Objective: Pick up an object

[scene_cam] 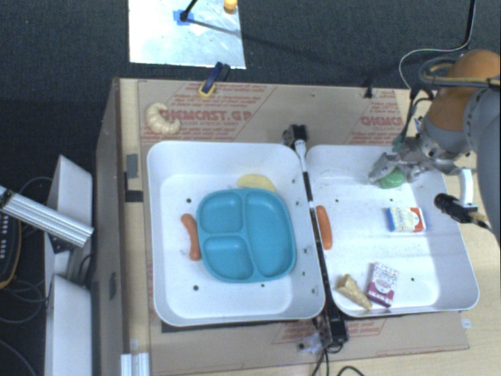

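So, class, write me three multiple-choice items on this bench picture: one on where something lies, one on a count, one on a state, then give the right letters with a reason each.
1. Where is the blue divided tray?
A. left bin
B. right bin
C. on the cardboard behind the bins

2. How many orange sausages lie in the bins?
A. one
B. two
C. four

3. How does the gripper stand to the green object?
A. far away, over the left bin
B. right at it, in the right bin's far part
C. outside both bins

Answers: 1 A, the tray rests in the left bin. 2 B, one sausage left of the tray, another sausage in the right bin. 3 B, it meets the green object.
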{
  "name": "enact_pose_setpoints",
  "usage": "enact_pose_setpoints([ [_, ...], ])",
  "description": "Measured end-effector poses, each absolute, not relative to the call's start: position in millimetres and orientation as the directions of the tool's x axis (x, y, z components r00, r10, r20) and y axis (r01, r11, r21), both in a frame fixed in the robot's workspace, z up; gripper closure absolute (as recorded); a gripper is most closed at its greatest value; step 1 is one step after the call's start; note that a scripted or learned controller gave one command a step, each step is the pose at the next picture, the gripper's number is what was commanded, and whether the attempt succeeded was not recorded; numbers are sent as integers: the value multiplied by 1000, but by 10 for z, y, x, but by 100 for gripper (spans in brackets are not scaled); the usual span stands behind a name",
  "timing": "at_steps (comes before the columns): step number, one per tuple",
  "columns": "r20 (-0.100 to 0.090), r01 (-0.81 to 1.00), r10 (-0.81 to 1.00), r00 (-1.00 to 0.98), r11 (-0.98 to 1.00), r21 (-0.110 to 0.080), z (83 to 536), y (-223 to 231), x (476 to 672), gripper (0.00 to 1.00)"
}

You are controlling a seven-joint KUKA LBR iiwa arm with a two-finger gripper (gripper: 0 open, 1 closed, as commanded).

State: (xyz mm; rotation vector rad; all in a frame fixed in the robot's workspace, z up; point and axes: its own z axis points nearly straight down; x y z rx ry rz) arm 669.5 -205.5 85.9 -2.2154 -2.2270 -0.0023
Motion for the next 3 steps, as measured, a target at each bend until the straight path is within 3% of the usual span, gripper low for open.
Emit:
enact_pose_setpoints([
  [1,-3,1000,1000,-8,8,7,973,-2060,6708,100],
  [2,0,1000,1000,-6,6,6,1459,-1633,6700,100],
  [3,0,1000,1000,-5,5,3,2017,-1018,6179,100],
])
